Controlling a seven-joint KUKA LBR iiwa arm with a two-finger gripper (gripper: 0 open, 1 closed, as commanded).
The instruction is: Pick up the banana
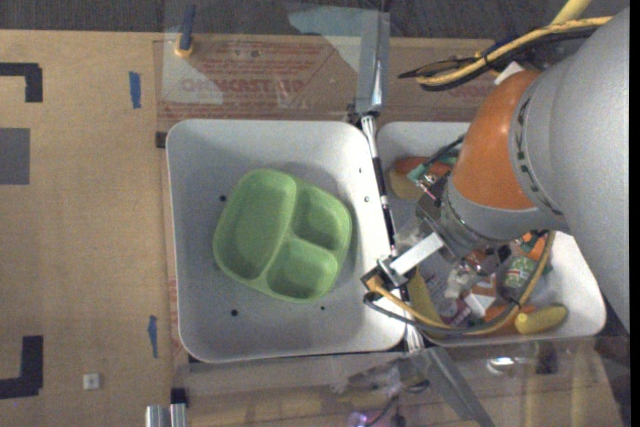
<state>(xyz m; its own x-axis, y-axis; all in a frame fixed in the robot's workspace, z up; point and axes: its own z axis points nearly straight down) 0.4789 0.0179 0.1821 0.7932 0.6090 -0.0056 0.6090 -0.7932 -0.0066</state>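
The banana lies lengthwise along the right bin's near edge, just right of the lowered gripper, whose opening can't be made out.

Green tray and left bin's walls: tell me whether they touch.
Apart. The camera view shows bare white floor all round the green tray, between it and the left bin's walls.

Matt green plastic on the divided tray; smooth white plastic on the left bin. Brown cardboard over the counter, marked with blue tape strips. Smooth grey and glossy orange casing on the arm. Smooth yellow skin on the banana.
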